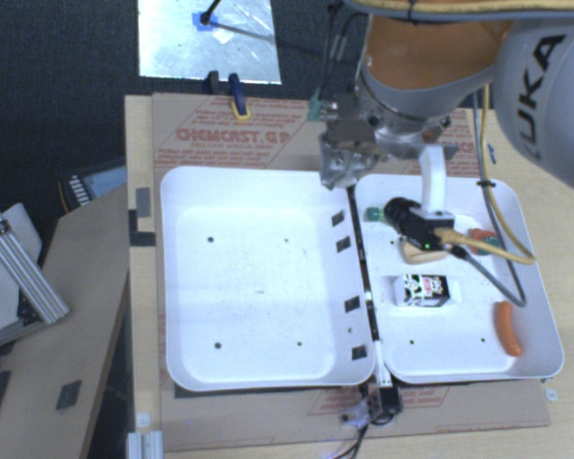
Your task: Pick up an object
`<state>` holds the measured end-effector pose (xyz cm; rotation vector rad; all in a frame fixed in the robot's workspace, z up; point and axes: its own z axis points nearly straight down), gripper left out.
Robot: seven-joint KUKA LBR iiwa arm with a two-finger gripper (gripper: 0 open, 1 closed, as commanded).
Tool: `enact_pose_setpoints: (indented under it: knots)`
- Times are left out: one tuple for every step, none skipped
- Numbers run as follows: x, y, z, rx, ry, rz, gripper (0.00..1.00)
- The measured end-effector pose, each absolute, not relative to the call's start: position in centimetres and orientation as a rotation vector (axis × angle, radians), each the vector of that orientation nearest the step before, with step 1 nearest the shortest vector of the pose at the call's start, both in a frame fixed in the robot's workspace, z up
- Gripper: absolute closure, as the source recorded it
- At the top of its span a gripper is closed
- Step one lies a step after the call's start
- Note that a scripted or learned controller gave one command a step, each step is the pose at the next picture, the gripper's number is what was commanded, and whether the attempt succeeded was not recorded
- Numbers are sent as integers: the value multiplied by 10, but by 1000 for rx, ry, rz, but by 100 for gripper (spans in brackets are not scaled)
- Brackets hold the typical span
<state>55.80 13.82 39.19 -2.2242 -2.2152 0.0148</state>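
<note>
My gripper (342,172) hangs over the far end of the divider between the two white bins, under the big orange and grey wrist. In the right bin (540,347) lies a small black-and-white carton (423,290), near the middle. An orange sausage-shaped piece (506,329) rests by the right wall. A small green item (373,214) sits close to the divider, just below the gripper. A pale yellow-green object (423,251) lies above the carton, and an orange and green piece (484,233) is partly hidden by cables. Nothing shows between the gripper's tips.
The left bin (187,352) stands beside the right one, with clips along the shared divider (362,285). A cardboard sheet (230,134) lies under both bins. A shiny metal plate (209,25) lies beyond the bench's far edge. Yellow cables (493,247) loop across the right bin.
</note>
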Motion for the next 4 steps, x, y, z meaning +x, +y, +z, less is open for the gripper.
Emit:
enact_pose_setpoints:
  knots:
    - [507,101,384,-2224,-2219,1,100]
    - [488,142,490,-2215,-2235,-21,100]
    - [548,126,426,-2223,-2220,4,100]
    - [484,128,400,-2215,-2225,3,100]
